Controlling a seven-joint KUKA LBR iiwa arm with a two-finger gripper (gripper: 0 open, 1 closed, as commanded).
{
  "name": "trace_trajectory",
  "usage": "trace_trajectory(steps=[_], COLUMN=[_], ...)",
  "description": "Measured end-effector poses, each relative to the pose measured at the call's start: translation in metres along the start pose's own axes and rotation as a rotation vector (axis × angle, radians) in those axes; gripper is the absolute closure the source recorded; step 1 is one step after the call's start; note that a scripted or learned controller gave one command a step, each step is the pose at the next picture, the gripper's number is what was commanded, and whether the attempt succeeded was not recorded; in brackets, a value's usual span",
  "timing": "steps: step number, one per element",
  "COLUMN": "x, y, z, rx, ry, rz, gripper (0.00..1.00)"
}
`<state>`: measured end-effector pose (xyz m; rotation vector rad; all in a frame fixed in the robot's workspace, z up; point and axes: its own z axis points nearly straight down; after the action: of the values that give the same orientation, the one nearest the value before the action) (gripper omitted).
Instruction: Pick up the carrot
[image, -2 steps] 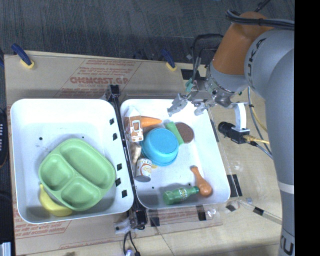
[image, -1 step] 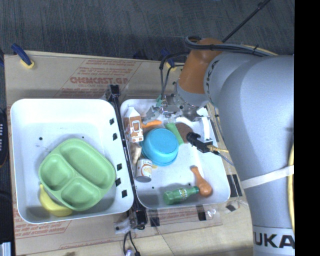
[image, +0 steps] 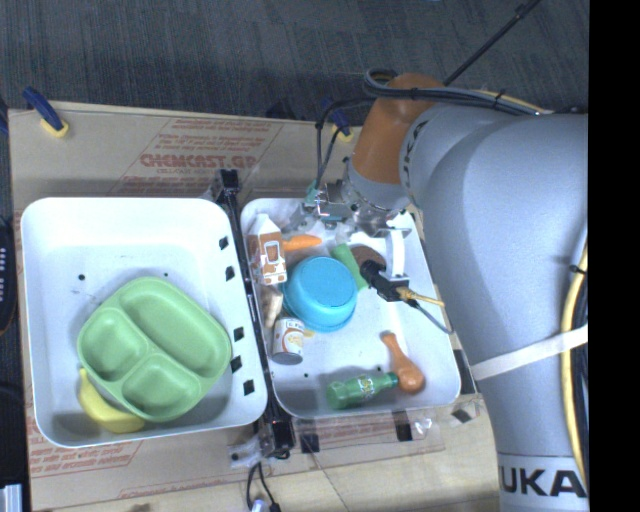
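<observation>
The carrot (image: 301, 242) is a small orange piece lying in the right bin (image: 437, 345), near its far end. It sits between a small carton (image: 267, 254) and the blue bowl (image: 320, 291). My gripper (image: 338, 213) hangs over the far end of that bin, just up and right of the carrot, under the orange wrist band. Its metal body and cables hide the tips. Nothing shows as held.
The right bin also holds a small can (image: 288, 340), a green bottle (image: 358, 389), an orange-brown wooden piece (image: 401, 364) and a green item (image: 347, 262) beside the bowl. The left bin (image: 60, 240) holds a green divided plate (image: 152, 346) over a yellow object (image: 100, 407).
</observation>
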<state>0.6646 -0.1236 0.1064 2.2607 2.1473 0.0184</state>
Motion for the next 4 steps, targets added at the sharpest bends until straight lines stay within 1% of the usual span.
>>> trace_trajectory(steps=[1, 2, 3, 4], x=[0.016, 0.020, 0.031, -0.029], y=[-0.003, -0.002, -0.067, -0.044], z=[0.002, -0.010, -0.090, -0.225], rx=[0.009, 0.011, 0.033, 0.023], ry=[-0.012, -0.003, 0.002, 0.001], rz=[0.052, 0.044, 0.184, 0.016], gripper=[0.00, 1.00, 1.00, 1.00])
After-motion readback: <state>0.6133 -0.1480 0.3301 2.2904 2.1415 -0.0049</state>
